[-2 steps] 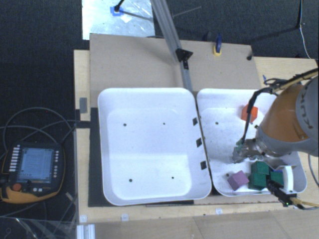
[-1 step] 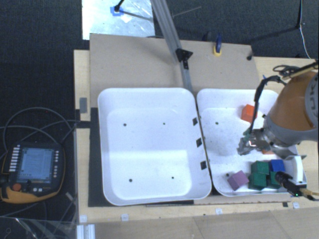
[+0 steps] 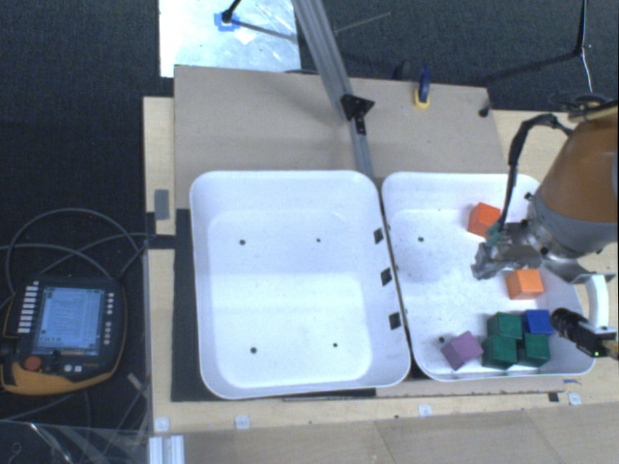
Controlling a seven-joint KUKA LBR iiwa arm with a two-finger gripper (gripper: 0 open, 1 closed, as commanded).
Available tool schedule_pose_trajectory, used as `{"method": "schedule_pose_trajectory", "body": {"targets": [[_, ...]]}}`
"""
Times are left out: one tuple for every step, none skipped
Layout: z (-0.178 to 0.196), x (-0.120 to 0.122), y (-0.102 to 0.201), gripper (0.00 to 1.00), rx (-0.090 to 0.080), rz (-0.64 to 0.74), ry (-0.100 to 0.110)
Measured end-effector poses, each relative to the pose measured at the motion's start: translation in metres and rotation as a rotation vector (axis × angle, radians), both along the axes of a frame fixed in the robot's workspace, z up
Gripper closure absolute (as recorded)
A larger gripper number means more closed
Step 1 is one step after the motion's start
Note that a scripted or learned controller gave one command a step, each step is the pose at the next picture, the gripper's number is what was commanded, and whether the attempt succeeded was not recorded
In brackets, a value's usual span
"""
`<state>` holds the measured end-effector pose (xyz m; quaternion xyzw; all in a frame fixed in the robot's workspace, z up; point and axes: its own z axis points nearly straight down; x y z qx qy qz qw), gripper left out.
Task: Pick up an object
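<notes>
Two orange blocks flank the tool (image 3: 489, 256) in the right bin (image 3: 426, 201): one orange block (image 3: 483, 218) lies just beyond it toward the bin's far wall, and the other orange block (image 3: 524, 282) sits just beside it on the near side, close under the wrist. Neither is between the fingers, and whether those fingers are apart or together cannot be told, since the grey metal of the tool blurs into one dark shape over the white floor. Nearer the camera than the tool, along the bin's front wall, a purple block (image 3: 461, 349) rests alone, and just to its right a cluster of green blocks (image 3: 505, 341) is packed together with a blue block (image 3: 539, 322) touching its upper right corner. Behind the tool rises the arm (image 3: 580, 187), its orange band broad above the grey wrist, with a black cable looping over it. To the tool's left, past the shared rim with its small dark clips, the left bin (image 3: 290, 278) stands side by side with the right one. Both rest on a brown board atop the surface (image 3: 160, 375). Well to the left, off the surface, a handheld control pendant (image 3: 66, 333) with a lit screen lies among coiled cables.
</notes>
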<state>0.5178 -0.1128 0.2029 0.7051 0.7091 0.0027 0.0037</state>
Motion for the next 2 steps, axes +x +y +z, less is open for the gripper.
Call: {"method": "schedule_pose_trajectory", "body": {"targets": [[0.016, 0.001, 0.0, 1.0, 0.001, -0.001, 0.005], [0.009, 0.035, 0.043, 1.0, 0.002, 0.005, 0.005]]}}
